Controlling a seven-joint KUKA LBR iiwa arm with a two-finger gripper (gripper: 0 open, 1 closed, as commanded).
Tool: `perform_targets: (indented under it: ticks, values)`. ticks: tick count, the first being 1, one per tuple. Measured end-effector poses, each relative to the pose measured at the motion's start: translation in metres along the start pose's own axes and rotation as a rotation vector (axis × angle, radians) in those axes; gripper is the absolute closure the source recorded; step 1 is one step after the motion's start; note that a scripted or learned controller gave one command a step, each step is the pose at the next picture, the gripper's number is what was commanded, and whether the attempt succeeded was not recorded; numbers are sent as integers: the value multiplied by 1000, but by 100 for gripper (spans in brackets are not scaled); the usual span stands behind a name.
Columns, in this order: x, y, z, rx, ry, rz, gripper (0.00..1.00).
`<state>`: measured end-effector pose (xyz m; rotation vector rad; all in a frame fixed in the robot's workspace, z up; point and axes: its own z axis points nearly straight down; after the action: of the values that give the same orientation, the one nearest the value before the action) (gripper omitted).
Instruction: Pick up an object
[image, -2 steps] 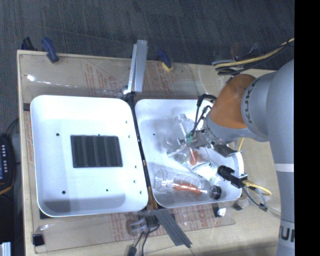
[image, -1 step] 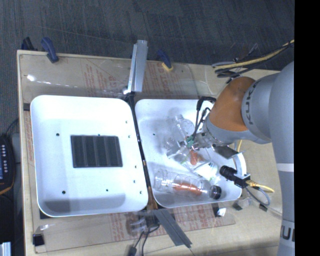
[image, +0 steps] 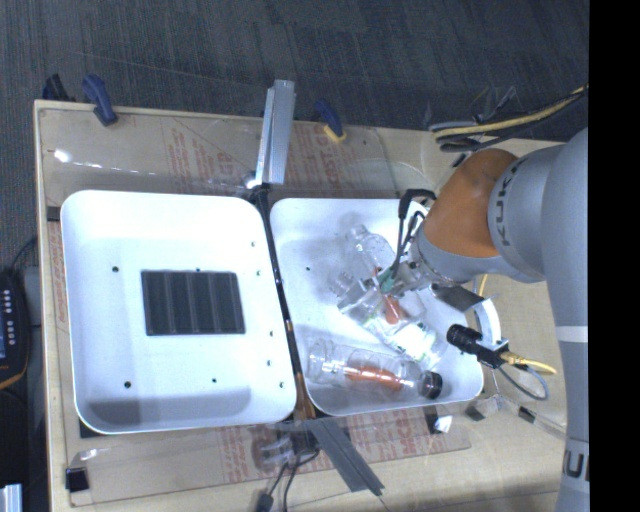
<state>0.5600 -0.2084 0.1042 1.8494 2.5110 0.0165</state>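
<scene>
The right bin (image: 300, 250) holds a heap of clear plastic items. One clear bottle (image: 362, 373) with an orange-red insert and a black cap lies along the bin's near wall. Another clear bottle (image: 364, 246) lies toward the far side, and a piece with a white and green label (image: 417, 341) sits to the right. A small red part (image: 394, 311) shows in the middle of the heap. My gripper (image: 392, 284) hangs from the orange-banded wrist (image: 462, 215) and is down among the clear items at the centre of the heap, which blurs its tip.
The left bin (image: 100, 240) has a dark ribbed rectangle (image: 193, 302) on its floor. A metal bar (image: 274, 132) stands at the far end between the bins. Blue clamps (image: 99, 100) grip the bench's far edge. Cables (image: 500, 355) trail by the right bin's right rim.
</scene>
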Motion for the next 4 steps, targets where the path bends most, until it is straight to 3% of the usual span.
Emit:
perform_targets:
  ticks: [3, 4]
  values:
    - [-6, 13, 1, 5, -3, -94, 0]
    - [-19, 55, -25, 22, 14, -160, 0]
